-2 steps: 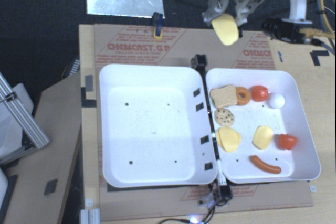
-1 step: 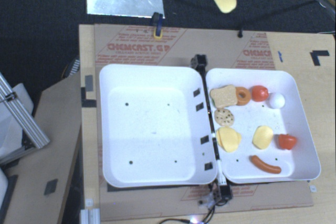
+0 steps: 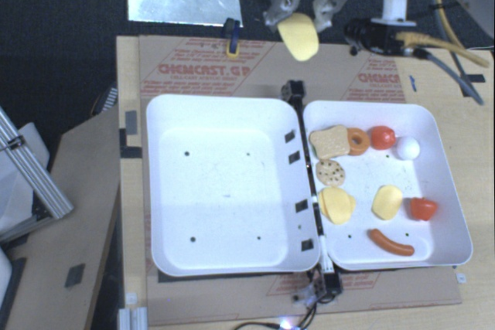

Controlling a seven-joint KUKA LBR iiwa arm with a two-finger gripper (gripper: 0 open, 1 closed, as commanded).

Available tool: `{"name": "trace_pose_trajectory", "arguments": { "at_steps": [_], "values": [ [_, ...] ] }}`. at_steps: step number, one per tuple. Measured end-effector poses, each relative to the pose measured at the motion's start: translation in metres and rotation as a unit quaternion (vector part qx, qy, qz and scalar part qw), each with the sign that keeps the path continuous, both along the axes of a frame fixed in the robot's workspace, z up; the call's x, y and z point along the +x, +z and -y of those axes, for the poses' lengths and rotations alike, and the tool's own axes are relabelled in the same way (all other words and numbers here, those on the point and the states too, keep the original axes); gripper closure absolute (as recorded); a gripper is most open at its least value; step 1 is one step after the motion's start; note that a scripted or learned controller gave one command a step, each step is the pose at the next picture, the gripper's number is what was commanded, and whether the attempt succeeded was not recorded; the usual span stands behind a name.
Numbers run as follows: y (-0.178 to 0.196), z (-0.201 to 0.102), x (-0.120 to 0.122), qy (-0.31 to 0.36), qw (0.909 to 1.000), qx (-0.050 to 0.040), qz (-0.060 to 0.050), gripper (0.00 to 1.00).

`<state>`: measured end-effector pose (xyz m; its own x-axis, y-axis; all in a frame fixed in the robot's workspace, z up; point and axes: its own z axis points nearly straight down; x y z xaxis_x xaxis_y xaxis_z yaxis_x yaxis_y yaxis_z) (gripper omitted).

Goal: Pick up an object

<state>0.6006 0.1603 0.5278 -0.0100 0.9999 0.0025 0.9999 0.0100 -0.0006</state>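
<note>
Two shallow white plastic bins sit side by side on my bench, and I take the black hinge strip (image 3: 308, 166) between them as my landmark. Left of the strip, the left-hand bin (image 3: 178, 120) shows only its bare floor. Well above the strip's top end, my two-finger metal gripper (image 3: 300, 11) hangs high over the cardboard, its fingers clenched on a pale yellow rounded block (image 3: 298, 37) that dangles just below them. Right of the strip, the right-hand bin (image 3: 445, 166) holds the rest: a tan toast slice (image 3: 329, 141), a speckled round cookie (image 3: 330, 172), a yellow wedge (image 3: 337, 205), an orange ring doughnut (image 3: 357, 141), a red sausage (image 3: 390, 243) and others. I judge the pick made and the lift under way. Next I would carry steadily, since the block looks held near its top edge and could slip.
</note>
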Motion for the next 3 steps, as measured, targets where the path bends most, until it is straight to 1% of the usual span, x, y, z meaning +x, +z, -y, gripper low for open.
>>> {"name": "trace_pose_trajectory", "arguments": {
  "at_steps": [1, 2, 3],
  "values": [
    [0.006, 0.006, 0.065, -0.005, 1.0000, -0.0011, 0.004, 1.00],
    [-0.001, 0.069, 0.068, -0.006, 1.0000, -0.0017, 0.001, 1.00],
    [-0.086, 0.080, -0.037, -0.005, 1.0000, -0.0014, -0.006, 1.00]
  ]
}}
